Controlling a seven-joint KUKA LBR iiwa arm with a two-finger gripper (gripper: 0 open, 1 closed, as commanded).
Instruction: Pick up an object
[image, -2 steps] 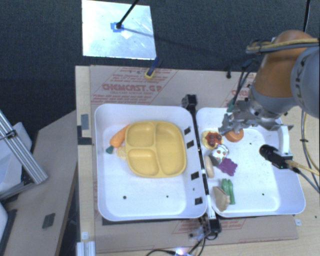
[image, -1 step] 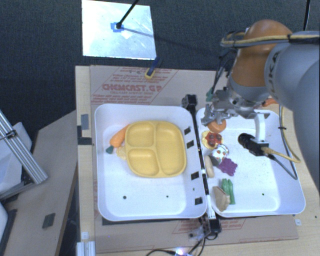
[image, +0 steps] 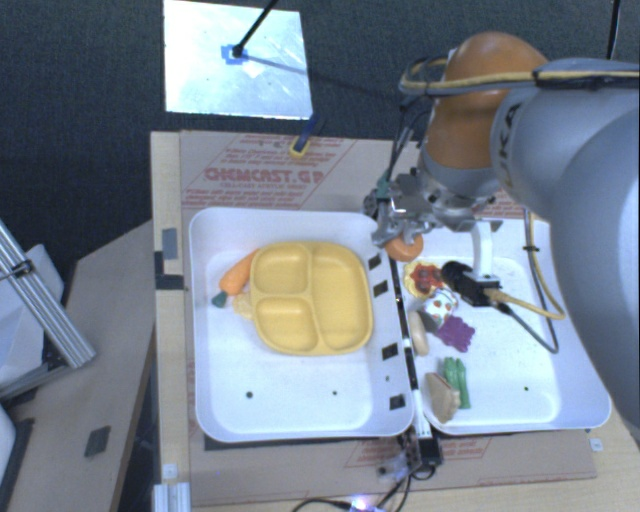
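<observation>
One arm (image: 560, 130) bent low, end effector (image: 403, 238) over right bin (image: 560, 400).

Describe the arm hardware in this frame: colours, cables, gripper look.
Bulky grey arm with a rounded orange band above the wrist. Thin dark cables loop around that band. The gripper is small, metallic grey with dark parts; a yellowish cable trails near it over the right bin.

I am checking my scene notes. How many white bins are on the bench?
2. The left bin holds the yellow tray; the right bin lies beside it, partly covered by the arm.
</observation>
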